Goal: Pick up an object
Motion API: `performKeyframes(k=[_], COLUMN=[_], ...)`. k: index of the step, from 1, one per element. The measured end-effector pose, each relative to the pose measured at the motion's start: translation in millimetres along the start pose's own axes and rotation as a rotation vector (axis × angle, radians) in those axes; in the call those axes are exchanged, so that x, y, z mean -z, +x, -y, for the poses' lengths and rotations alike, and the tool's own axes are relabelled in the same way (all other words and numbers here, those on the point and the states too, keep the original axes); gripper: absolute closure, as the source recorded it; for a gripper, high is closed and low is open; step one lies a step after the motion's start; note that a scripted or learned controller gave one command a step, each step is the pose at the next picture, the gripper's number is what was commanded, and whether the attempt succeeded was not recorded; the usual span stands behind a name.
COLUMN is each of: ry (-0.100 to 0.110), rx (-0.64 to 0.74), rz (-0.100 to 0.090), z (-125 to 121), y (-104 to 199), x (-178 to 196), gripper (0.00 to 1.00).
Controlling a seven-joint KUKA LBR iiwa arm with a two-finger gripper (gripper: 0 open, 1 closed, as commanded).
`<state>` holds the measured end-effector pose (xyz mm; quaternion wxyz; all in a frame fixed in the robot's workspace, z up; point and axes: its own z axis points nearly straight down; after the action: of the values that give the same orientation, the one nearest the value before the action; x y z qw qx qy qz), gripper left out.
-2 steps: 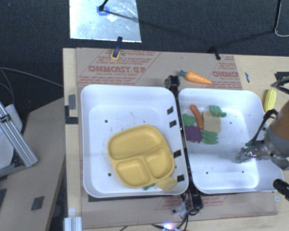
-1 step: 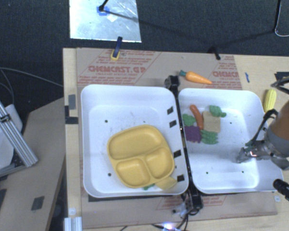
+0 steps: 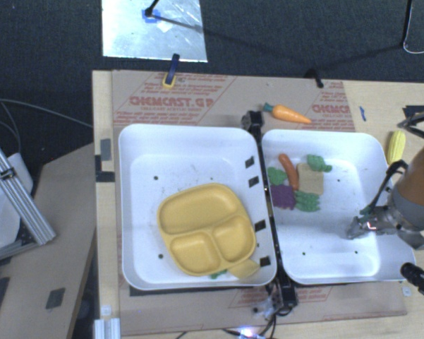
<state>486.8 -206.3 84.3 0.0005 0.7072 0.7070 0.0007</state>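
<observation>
Counter (image 3: 219, 90): carrying two shallow white bins lying side by side, with printed cardboard showing beneath them.

Left bin (image 3: 137, 189): holding a yellow divided tray (image 3: 206, 226), sitting toward the near right part of the bin; a small green piece is peeking out at the tray's near edge.

Right bin (image 3: 338, 260): holding a cluster of toy foods in its far left part, namely an orange sausage (image 3: 288, 171), a tan block (image 3: 311, 181), a purple grape bunch (image 3: 283, 196) and green leafy pieces (image 3: 315, 163), all touching or lying just beside one another.

Carrot (image 3: 287, 113): lying on the counter just beyond the far edge of the right bin, outside it.

Corn cob (image 3: 396, 147): lying outside the right bin at its far right corner.

Arm (image 3: 418, 196): reaching in from the right.

Claw (image 3: 363, 226): hanging over the right side of the right bin, well apart from the food cluster; nothing is showing between its tips, and whether they are apart or together cannot be told
</observation>
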Motion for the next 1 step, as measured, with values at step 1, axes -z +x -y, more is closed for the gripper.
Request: performKeyframes(k=[1], ry=[0.0], rx=[0.0], rz=[0.0], z=[0.0], y=[0.0], x=[0.0], gripper=[1.0])
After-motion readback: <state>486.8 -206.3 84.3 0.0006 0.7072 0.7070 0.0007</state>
